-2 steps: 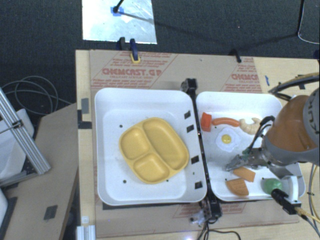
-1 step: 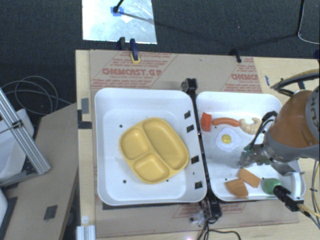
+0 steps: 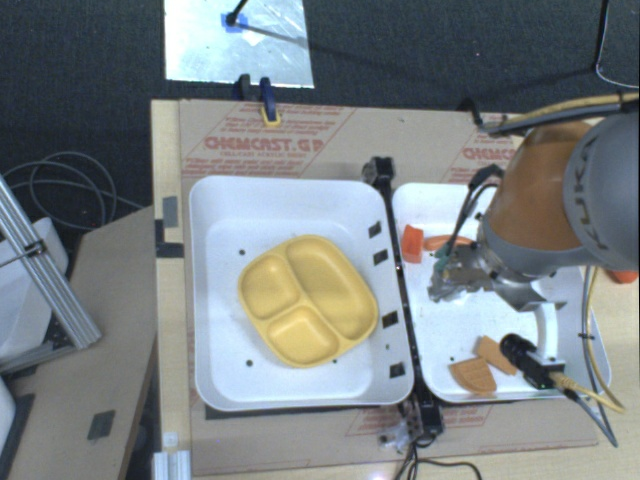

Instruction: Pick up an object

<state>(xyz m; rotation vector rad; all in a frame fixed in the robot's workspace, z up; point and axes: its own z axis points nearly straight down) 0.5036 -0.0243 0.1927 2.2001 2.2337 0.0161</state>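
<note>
One plate [image 3: 308, 298] (yellow); two bins [image 3: 215, 268]

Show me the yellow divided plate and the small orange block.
yellow divided plate [image 3: 305, 301], camera view, near its middle.
small orange block [image 3: 412, 240], camera view, on its top face.

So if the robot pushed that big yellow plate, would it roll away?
Probably not: the yellow plate lies flat in the left bin, so it would likely slide. Its moulded compartments suggest stiff plastic, probably light. Its smooth, wide shape may be hard to pinch.
</note>
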